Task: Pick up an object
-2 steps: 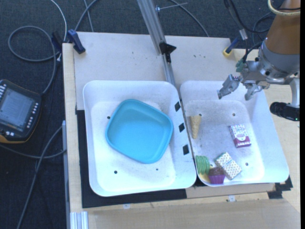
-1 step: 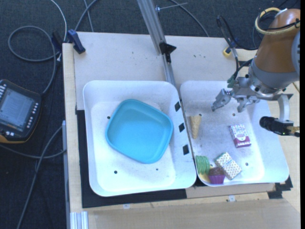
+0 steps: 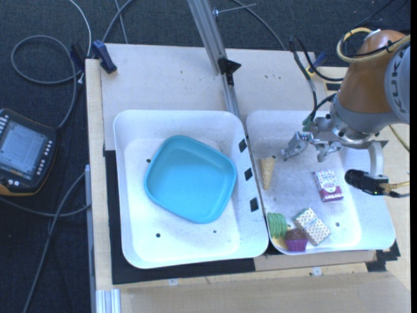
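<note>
1. Dark carpet strewn with grey cables surrounds a pale counter (image 3: pixel 163 70) that bears two shallow white bins side by side; a teach pendant (image 3: pixel 23 150) lies on the floor off the counter's left edge.
2. With no object named, the likeliest target, by my reading, is the small pink-and-white box (image 3: pixel 328 184); it lies flat on the floor of the right bin (image 3: pixel 384 230), toward that bin's right side, apart from its neighbours.
3. Near the bin's front edge lie a checkered packet (image 3: pixel 313 225), a purple piece (image 3: pixel 296 240) and a green ridged piece (image 3: pixel 277 223), the three crowded together; a pale cone (image 3: pixel 268 171) lies alone by the bin's left wall.
4. The left bin (image 3: pixel 130 240) carries a blue square plate (image 3: pixel 190 178) at its centre.
5. The gripper (image 3: pixel 311 143) hangs over the right bin's rear half, behind the box; whether its fingers are spread or pressed together I cannot tell, and nothing shows between them.
6. To do this step well, I judge the arm should come forward until it is centred over the box, turn the wrist so the fingers span its narrow sides, then descend straight; a grasp on an isolated item risks less than one in the front cluster, where a neighbour could be nudged or caught.
</note>
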You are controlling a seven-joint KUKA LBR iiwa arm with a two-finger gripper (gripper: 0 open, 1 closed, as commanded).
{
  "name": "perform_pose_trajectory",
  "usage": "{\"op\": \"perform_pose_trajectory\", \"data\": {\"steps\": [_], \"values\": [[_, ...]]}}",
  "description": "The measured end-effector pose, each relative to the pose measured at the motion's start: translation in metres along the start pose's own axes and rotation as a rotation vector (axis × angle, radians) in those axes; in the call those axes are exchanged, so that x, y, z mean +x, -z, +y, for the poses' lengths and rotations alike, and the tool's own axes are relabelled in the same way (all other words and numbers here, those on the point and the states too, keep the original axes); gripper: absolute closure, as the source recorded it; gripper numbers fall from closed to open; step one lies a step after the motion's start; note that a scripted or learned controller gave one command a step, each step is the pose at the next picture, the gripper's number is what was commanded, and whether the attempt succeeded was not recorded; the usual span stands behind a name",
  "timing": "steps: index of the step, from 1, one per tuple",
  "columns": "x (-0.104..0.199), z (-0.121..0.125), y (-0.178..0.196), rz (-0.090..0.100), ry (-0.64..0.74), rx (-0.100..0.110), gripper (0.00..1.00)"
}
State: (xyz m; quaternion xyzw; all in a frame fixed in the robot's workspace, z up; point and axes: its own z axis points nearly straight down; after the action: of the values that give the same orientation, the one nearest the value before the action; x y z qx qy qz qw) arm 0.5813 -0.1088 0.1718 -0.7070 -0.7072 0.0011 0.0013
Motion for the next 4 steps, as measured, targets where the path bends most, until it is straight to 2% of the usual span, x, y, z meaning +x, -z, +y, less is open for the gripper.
{"op": "perform_pose_trajectory", "data": {"steps": [1, 2, 4], "values": [[-0.002, 0.001, -0.042, 0.0, 0.0, 0.0, 0.0], [-0.002, 0.002, -0.029, 0.0, 0.0, -0.005, 1.0], [0.003, -0.005, 0.075, -0.001, 0.0, -0.009, 1.0]]}}
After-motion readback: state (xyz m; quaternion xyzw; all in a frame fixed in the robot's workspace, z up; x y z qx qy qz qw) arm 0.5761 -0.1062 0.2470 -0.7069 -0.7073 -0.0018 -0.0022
